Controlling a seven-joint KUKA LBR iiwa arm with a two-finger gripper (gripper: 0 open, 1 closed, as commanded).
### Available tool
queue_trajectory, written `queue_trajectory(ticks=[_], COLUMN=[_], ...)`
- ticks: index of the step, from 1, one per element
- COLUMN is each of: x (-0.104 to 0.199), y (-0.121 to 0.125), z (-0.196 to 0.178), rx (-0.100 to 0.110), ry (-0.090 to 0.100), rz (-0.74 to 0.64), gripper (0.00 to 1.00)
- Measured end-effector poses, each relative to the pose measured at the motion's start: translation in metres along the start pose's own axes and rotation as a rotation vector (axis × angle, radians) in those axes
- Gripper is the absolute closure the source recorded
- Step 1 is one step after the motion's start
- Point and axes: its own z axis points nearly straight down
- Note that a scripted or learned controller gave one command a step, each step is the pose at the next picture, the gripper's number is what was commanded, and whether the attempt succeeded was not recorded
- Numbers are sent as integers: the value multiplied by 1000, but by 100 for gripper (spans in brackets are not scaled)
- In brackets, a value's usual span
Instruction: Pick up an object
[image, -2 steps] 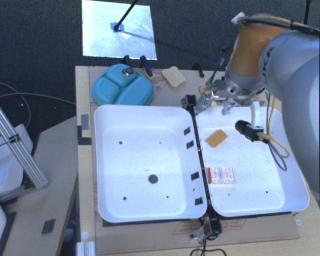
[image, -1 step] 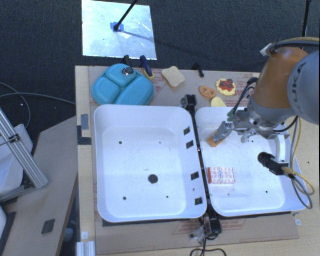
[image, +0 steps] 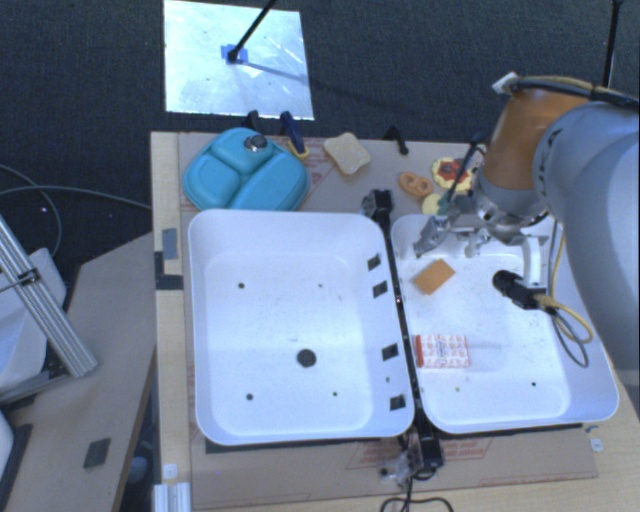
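- Two bins (image: 290, 300) — white, noted.
- An orange-tan square piece (image: 434, 276) is seen.
- A red-and-white patterned packet (image: 442, 350) is recorded.
- A blue divided tray (image: 245, 172) is observed.
- Arm (image: 590, 170) — grey, orange-banded.

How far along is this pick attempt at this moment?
Nothing looks done: the orange block and the red-and-white packet both lie flat on the right bin floor. In hand: the pincer sits low over the bin's far end, just beyond the orange block. Left: closing on an object and lifting it clear.
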Motion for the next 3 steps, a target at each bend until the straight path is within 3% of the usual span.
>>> queue_trajectory(ticks=[1,2,3], x=[9,8,87], y=[-39,-37,-96], z=[28,15,-78], rx=[0,-3,0], ry=[1,0,6], rz=[3,4,-6], gripper=[0,100,100])
